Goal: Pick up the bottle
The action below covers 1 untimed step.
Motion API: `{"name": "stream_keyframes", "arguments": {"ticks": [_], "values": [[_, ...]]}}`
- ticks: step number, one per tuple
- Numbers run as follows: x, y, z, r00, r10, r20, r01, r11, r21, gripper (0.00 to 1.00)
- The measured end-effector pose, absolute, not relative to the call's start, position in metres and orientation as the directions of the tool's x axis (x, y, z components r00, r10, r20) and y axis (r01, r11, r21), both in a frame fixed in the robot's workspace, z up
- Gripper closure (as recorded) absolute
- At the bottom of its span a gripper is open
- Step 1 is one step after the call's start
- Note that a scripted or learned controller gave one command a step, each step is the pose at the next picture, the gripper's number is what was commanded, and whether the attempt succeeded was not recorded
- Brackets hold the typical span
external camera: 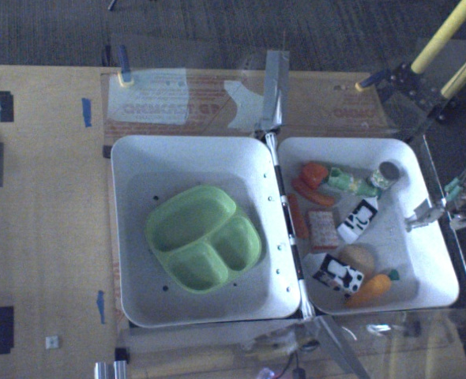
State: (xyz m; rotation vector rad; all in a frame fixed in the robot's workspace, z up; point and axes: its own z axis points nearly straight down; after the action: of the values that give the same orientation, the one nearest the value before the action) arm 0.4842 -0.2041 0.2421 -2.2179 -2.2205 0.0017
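We judge that the task is at its beginning: nothing is lifted yet, and the whole pick remains to be done. The bottle (358, 218), which we take to be the white one with black marks, lies on the floor of the right bin (430, 279), near the middle, tilted on its side with its neck pointing to the upper right of the view. It is just beside a square cracker (322, 229) on its left and just above a brown potato (358, 257). A green object (347, 181) lies further up; it may be a second bottle, but we cannot tell.

The gripper (427, 214) is at the right wall of the same bin, at about the same height in the view as the bottle. It is apart from the bottle, with bare white floor between them, and nothing is held in it. We cannot tell whether it is spread or pressed together, because it is small and pale against the bin.

What is left, in our judgement: to move toward the left of the view over the bottle, to descend, to close on its body, and to raise it.
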Motion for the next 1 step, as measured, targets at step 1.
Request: {"name": "stream_keyframes", "arguments": {"ticks": [1], "values": [[0.5272, -0.1554, 0.1486, -0.248, 0.969, 0.001, 0.969, 0.248, 0.000, 0.00]]}}
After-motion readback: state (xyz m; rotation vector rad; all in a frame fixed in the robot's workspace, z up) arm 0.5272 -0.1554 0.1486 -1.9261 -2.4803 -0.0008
